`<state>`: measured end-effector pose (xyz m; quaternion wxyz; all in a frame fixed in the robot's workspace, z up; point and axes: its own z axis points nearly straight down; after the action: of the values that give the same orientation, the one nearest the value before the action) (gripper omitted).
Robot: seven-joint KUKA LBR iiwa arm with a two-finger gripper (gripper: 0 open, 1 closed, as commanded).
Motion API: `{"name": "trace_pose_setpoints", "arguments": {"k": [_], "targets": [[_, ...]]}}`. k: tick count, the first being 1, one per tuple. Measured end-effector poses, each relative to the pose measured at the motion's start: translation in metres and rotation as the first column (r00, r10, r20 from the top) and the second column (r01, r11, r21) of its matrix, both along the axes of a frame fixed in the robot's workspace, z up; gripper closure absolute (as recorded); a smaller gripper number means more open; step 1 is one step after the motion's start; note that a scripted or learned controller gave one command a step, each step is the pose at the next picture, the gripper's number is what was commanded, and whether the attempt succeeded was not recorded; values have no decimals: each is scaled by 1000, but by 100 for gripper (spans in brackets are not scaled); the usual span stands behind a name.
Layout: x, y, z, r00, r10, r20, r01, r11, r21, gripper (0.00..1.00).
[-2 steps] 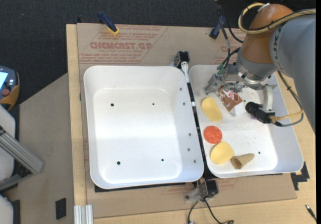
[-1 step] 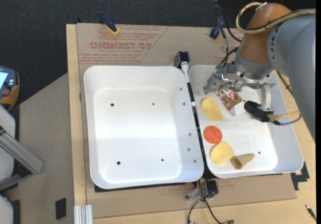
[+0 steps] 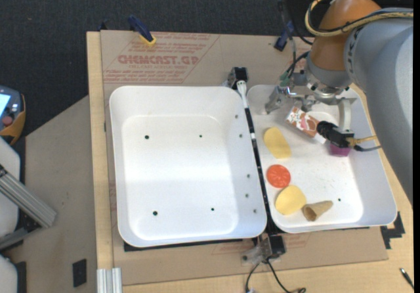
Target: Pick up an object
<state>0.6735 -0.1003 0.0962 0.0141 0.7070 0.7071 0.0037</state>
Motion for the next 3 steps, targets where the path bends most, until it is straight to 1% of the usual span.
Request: {"name": "trace_pose_setpoints", "arguments": {"k": [1, 2, 3], "targets": [[-6, 6, 0, 1000, 1, -19, 0, 1000, 12, 100], [-25, 3, -12, 1000, -1, -29, 1, 1000, 15, 100], [-34, 6, -11, 1000, -1, -28, 1, 1000, 15, 100]]}}
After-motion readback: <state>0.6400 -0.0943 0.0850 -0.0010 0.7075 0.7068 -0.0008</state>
